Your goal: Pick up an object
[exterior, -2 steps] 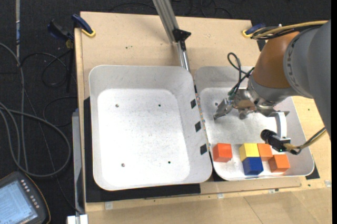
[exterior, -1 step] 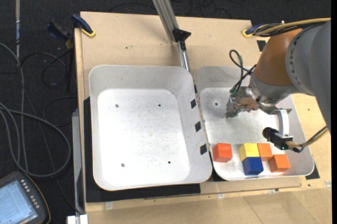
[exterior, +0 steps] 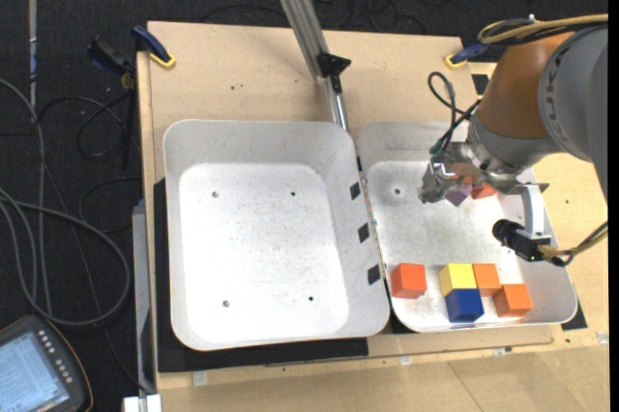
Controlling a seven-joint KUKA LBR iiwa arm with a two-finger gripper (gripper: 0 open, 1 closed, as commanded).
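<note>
The gripper (exterior: 447, 190) hangs over the right bin (exterior: 406, 217); whether it is apart or together I cannot tell. Something purplish and red seems to sit under it. Blocks (exterior: 462, 290) cluster along the bin's near edge.

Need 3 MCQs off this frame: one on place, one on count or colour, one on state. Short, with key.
1. Where do the blocks lie?
A. left bin
B. right bin, near edge
C. on the bench outside the bins

2. How many orange blocks sit in that cluster?
A. one
B. three
C. five

3. Where is the end effector?
A. above the right bin's far half, apart from the cluster
B. resting on the blue block
C. over the left bin

Key: 1 B, the cluster sits along the near rim of the right bin. 2 B, three orange cubes flank a yellow block and a blue block. 3 A, bare bin floor lies between it and the cluster.
</note>
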